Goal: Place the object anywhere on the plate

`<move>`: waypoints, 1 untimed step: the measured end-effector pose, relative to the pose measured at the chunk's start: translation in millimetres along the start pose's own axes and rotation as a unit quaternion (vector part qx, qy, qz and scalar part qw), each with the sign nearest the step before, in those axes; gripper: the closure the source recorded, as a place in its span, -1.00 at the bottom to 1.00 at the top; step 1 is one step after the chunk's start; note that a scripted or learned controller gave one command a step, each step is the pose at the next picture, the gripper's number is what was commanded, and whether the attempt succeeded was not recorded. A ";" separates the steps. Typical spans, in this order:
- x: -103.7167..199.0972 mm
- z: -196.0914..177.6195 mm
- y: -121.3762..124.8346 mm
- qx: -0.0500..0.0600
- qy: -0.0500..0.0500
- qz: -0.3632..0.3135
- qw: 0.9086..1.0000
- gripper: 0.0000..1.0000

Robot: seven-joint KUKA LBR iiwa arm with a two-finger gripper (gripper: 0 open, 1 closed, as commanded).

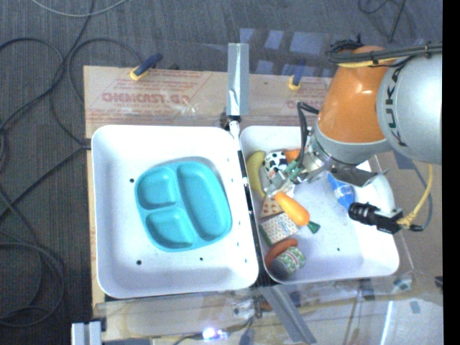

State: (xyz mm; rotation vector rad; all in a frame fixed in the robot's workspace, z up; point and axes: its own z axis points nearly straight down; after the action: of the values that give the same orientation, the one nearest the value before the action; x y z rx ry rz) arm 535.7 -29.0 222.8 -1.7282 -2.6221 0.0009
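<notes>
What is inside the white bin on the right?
The right bin holds a banana, a carrot, a blue bottle and other small items. The arm covers its far part.

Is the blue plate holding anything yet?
No, nothing yet. The blue plate shows three bare compartments in the left bin; the toy carrot lies in the right bin.

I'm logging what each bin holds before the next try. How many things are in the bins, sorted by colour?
Blue: 2, the divided plate in the left bin and a small blue object in the right bin
Yellow: 1, the banana
Orange: 1, the carrot
Black and white: 1, the spotted toy
Other mixed colours: 2, the patterned block and the red-topped piece
Total: 7
</notes>
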 end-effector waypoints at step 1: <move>-42.0 10.6 11.8 0.001 -0.001 0.077 0.997 1.00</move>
State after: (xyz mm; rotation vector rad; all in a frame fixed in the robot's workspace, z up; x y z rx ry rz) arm 563.2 -62.9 212.2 -1.9246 -2.4820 0.0057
